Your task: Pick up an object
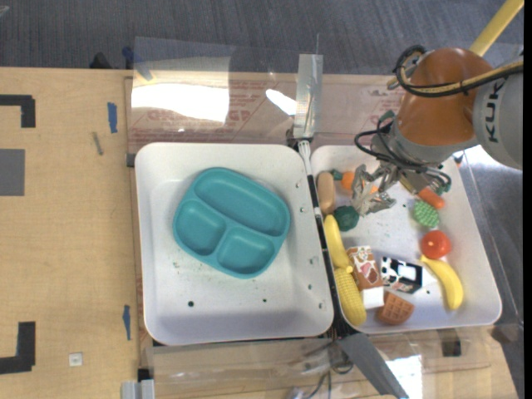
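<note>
My gripper (371, 196) hangs low over the back left part of the right bin (480, 248), below the orange wrist band. Its fingers (360, 194) stand apart, so it is open, with a small orange piece (378, 192) showing between them; I cannot tell whether they touch it. Close by lie another orange piece (347, 175), a tan roll (326, 191) and a dark green item (346, 219). To the right sit a carrot (431, 196), a light green fruit (426, 214) and a red tomato (435, 243).
The left bin (158, 289) holds a teal divided plate (231, 221). In the right bin's front lie two bananas (333, 238) (448, 282), a corn cob (350, 294), a small box (361, 266), a black-and-white carton (402, 274) and a waffle (396, 309).
</note>
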`<state>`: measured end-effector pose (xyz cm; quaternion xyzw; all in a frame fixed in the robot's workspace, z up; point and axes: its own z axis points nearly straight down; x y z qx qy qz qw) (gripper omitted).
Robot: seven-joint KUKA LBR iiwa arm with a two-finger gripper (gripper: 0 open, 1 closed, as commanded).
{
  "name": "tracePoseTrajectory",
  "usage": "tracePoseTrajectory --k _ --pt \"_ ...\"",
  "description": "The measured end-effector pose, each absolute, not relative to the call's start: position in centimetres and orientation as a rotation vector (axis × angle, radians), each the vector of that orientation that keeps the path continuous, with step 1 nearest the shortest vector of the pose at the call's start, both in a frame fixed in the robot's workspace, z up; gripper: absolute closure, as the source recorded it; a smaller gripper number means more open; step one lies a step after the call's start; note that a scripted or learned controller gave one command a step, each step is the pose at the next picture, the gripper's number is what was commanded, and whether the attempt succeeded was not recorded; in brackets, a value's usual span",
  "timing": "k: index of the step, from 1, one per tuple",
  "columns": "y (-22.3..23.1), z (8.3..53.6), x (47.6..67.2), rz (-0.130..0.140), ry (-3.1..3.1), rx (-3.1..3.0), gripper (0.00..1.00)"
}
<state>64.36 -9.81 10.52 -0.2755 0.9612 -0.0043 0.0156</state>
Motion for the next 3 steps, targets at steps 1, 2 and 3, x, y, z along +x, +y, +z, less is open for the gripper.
tracePoseTrajectory --k 1,2,3 --pt "-9.8 10.4 64.3 -0.012 2.992 -0.857 0.0" --pt "-9.7 11.7 64.6 -0.017 2.981 -0.851 1.0" --pt "-9.7 11.6 64.5 -0.015 2.983 -0.852 0.0"
